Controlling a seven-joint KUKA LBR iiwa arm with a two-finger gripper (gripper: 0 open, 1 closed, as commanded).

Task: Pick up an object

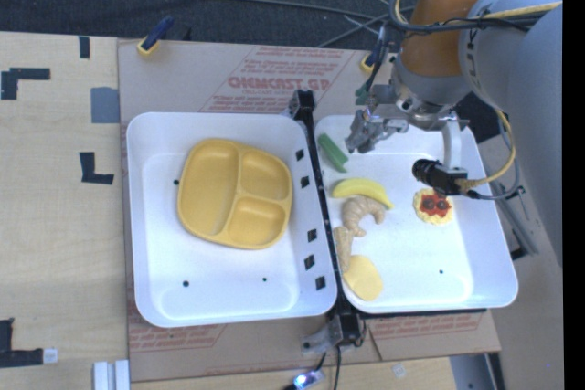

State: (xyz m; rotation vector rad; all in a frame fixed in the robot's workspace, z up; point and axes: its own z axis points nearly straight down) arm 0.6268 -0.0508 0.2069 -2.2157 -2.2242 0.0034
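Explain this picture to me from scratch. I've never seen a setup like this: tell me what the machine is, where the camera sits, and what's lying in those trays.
The camera sits above a bench, looking down at a slant. The grey and orange machine on the right is a robot arm; its hand hangs over the right bin, near a green piece. That bin also has a banana, a croissant, a pale yellow piece and a small red and yellow toy. The left bin holds a yellow divided plate. Nothing can be seen held between the fingers.

Beside the plain mustard-yellow divided plastic plate (pixel 235 194), the right white bin (pixel 475 274) shows a green pod (pixel 333 152), yellow banana (pixel 360 190) and tan croissant (pixel 362 216).
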